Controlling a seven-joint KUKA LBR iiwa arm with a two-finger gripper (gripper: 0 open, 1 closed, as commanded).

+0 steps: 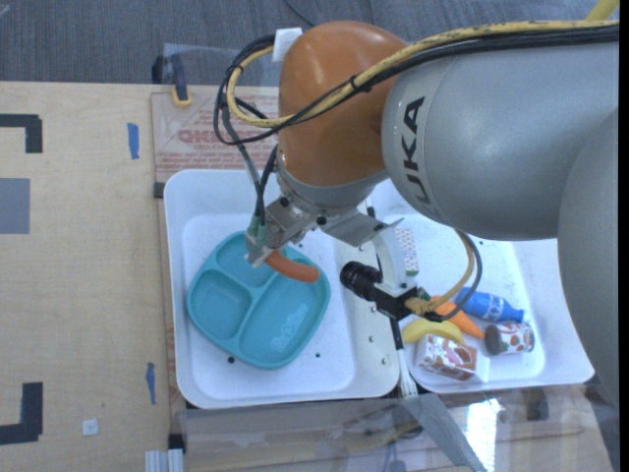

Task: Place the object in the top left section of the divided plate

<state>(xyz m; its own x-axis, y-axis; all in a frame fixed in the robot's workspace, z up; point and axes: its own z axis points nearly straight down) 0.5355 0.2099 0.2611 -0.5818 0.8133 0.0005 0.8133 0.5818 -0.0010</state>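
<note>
The left shallow white bin [183, 214] is holding the teal three-section plastic plate [257, 315]. The gripper [261, 250] is hovering over the plate's upper section; how far it is open cannot be told. The slim orange object [295, 268] is lying across the upper right rim, so seating it fully inside the dividers before withdrawing is advised

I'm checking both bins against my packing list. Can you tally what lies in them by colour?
Teal: 1, divided plate
Orange: 2, orange stick and orange piece
Yellow: 1, banana
Blue: 1, blue bottle
Brown and white: 2, carton and small can
White: 1, dotted strip
Total: 8
</note>
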